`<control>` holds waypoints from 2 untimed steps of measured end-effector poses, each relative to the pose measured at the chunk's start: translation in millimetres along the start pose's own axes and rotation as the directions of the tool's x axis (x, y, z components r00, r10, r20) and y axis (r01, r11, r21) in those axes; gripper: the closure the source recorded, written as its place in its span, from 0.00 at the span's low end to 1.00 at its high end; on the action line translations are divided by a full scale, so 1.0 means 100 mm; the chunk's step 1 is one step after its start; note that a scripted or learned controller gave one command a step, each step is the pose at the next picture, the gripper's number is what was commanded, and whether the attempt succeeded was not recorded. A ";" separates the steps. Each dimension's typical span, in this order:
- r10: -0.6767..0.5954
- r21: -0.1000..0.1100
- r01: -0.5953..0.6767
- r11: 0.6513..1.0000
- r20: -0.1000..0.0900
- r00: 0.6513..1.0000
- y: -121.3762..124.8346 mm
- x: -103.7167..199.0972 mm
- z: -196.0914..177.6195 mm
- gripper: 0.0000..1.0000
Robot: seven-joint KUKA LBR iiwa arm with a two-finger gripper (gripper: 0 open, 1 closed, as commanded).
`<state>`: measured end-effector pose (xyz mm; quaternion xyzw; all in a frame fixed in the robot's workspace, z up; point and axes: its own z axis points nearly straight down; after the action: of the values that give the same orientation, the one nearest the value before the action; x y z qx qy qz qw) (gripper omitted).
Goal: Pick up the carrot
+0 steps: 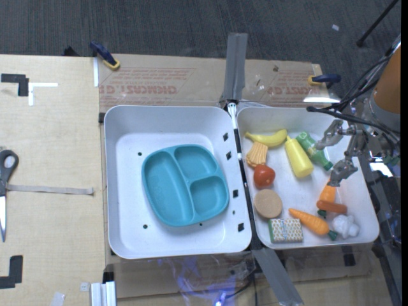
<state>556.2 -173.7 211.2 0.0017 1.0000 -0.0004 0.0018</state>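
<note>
The carrot (pixel 308 220) is orange with a green tip and lies slanted near the front of the right bin (pixel 366 199). A shorter orange piece (pixel 327 195) sits just behind it. My gripper (pixel 336 153) hovers over the bin's right side, above and behind the carrot. It is open, and nothing sits between its fingers. The lower fingertip (pixel 343 170) hangs just above the short orange piece.
Also in the right bin are a banana (pixel 268 138), corn (pixel 256 153), a tomato (pixel 264 176), a yellow bottle (pixel 298 157), a green item (pixel 313 148), a tan disc (pixel 268 203), a speckled block (pixel 285 230) and a white lump (pixel 345 225). A blue divided plate (pixel 185 185) lies in the left bin (pixel 121 171).
</note>
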 end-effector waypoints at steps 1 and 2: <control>-0.064 0.000 0.064 0.998 -0.001 0.998 0.26 0.78 1.19 0.00; -0.069 0.002 0.069 0.998 0.005 0.998 0.26 0.75 1.09 1.00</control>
<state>481.9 -147.1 101.9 -0.0328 0.9995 -0.0013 0.0041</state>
